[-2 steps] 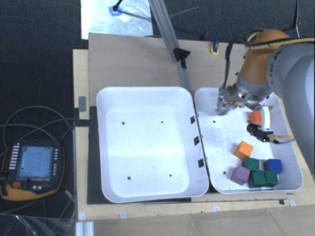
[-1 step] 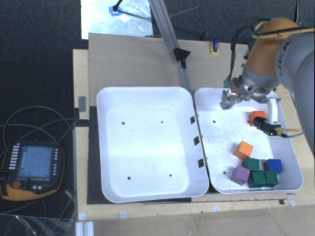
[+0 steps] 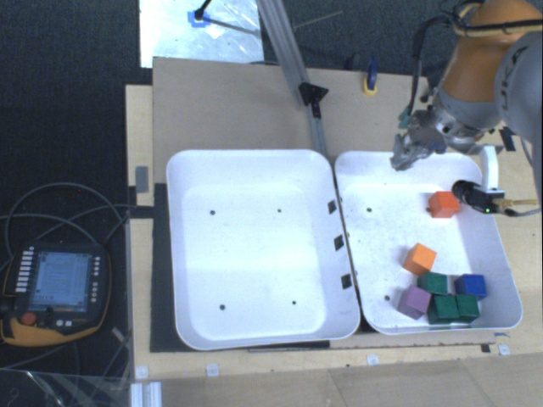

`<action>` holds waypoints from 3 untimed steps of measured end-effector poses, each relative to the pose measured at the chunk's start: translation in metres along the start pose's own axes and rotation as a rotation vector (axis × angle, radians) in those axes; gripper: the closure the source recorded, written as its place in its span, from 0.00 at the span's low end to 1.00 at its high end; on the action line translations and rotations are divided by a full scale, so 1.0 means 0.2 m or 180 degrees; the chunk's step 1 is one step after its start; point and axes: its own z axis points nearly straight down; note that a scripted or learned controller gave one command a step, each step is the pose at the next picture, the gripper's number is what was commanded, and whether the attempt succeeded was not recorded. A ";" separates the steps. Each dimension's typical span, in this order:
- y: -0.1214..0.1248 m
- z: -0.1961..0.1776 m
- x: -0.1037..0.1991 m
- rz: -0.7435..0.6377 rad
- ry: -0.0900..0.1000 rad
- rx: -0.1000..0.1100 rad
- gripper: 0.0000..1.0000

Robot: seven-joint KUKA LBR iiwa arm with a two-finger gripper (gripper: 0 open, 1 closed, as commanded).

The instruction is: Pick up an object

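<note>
red cube [image 3: 443, 203], below-right of hand [image 3: 405, 158]

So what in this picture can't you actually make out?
- The claw: too small and blurred in the camera view to tell whether it is open or shut.
- The green blocks: packed together with the blue block and purple block; their count and edges blur together.
- The screen of the handheld controller: its text is too small to read.
- The arm: cut off by the right edge.
</note>
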 end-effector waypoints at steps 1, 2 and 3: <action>0.02 -0.25 -0.05 0.0004 -0.0002 0.0001 1.00; -0.07 -0.27 0.22 -0.0012 0.0008 0.0025 1.00; -0.16 -0.23 0.42 -0.0008 0.0008 0.0028 1.00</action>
